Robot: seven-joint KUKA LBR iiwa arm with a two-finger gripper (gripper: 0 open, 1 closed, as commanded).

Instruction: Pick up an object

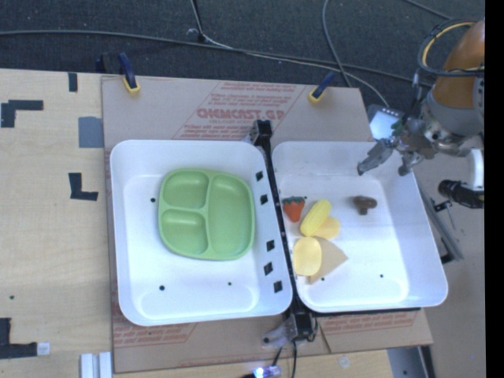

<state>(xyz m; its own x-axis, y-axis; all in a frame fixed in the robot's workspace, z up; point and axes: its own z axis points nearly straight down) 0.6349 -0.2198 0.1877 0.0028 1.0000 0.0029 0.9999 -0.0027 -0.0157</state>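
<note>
A: Where was the gripper [389, 161] at this mark?

B: Upper R of the view, over the far R corner of the right bin [409, 286]. Grey arm w/ orange band [463, 50] came in from the R edge. Two fingers spread apart, tips angled down and to the L. Nothing between them.

A: So no grasp?

B: None seen. Fingers open, gap bare, tips above the bin's back rim area.

A: Objs in the right bin?

B: Five, approx. Small brown piece [364, 204] lay alone, nearest the gripper but apart from it, below and a bit L of the tips. Rest clustered by the L wall next to the divider: red-orange item w/ green top [294, 208], yellow rounded piece [318, 219] just R of it, another yellow rounded piece [306, 256] below that, tan wedge [334, 257] touching its R side.

A: Exact ID of those?

B: Too small to tell; toy-food-like shapes.

A: Left bin?

B: The left bin [134, 290] held a green compartment plate [209, 214], three sections, lying flat near centre.

A: Surroundings?

B: Both bins sat on a cardboard sheet [228, 110] fixed w/ two blue-yellow clamps [127, 73] at the back edge. Black cables [197, 30] ran across the dark floor behind.
</note>
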